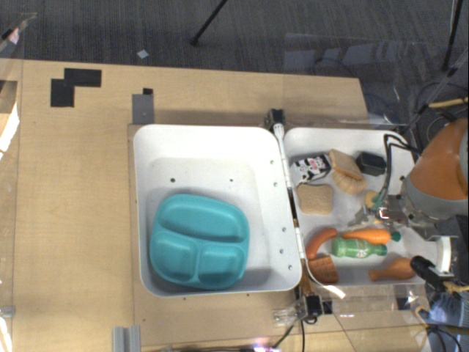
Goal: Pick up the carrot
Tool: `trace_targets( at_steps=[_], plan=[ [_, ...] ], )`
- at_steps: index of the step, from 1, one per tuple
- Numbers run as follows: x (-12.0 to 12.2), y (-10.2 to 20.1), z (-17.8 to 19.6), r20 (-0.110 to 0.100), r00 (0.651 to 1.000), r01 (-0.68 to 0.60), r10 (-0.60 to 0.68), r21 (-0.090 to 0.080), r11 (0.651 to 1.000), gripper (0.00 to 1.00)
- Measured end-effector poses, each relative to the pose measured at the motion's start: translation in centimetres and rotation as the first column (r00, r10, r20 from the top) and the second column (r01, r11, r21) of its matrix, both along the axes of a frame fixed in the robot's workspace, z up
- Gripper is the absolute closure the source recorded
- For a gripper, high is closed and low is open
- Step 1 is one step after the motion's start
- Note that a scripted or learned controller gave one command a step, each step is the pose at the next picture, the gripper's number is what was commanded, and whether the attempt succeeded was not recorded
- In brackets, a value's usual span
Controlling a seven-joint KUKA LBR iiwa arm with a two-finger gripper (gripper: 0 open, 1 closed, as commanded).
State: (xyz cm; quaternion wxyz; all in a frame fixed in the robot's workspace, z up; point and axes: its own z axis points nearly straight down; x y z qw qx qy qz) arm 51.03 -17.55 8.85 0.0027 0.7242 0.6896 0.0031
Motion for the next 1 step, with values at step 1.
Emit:
trace_targets(
  at_steps=[1],
  plan=[
    [-1.71,2.52,0.10,0.009,0.951,-0.310,0.310,-0.012,0.951,0.00]
  ],
)
